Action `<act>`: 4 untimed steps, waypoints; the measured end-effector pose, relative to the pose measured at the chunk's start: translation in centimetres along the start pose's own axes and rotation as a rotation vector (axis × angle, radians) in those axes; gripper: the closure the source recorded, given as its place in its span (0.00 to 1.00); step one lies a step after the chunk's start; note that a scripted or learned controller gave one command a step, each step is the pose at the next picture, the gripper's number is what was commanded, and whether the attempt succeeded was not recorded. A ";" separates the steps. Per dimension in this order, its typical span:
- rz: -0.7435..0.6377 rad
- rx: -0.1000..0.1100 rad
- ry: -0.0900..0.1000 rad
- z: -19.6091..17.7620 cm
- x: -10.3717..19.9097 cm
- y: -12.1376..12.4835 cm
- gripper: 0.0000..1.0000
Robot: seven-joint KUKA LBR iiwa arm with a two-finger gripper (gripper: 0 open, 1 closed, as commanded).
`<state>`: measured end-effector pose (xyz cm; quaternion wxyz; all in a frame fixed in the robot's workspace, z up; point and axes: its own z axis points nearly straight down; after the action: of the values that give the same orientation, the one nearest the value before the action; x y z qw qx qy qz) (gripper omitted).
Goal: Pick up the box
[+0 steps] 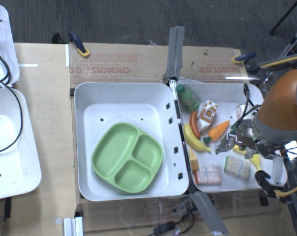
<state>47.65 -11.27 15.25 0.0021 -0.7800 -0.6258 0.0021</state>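
1. I see the gripper low over the right bin, near its middle, with the grey arm and its orange band coming in from the right.
2. I cannot tell whether the claw is released or clenched; its metal tip is small and blurs into the clutter beneath it.
3. The box lies tilted in the upper part of the right bin, white with an orange panel, up and to the left of the claw and apart from it.
4. Around the box I see a green bottle just above it to the left, a carrot just below it, and a banana beside a red sausage-like piece.
5. The carrot lies between the box and the claw.
6. Nearer the front wall are a pink patterned packet and a speckled pale packet.
7. The left bin holds a green divided plate.
8. Both bins sit on a cardboard-covered bench with blue clamps at the back edge; beyond it the floor is dark carpet.
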 end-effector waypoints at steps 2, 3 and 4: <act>0.020 -0.004 -0.001 -12.1 -1.6 6.0 0.00; 0.018 -0.001 -0.004 -12.9 -1.6 6.0 1.00; 0.214 -0.001 0.001 3.8 -3.6 2.0 1.00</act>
<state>48.78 -15.23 11.49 0.0016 -0.8423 -0.5389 0.0017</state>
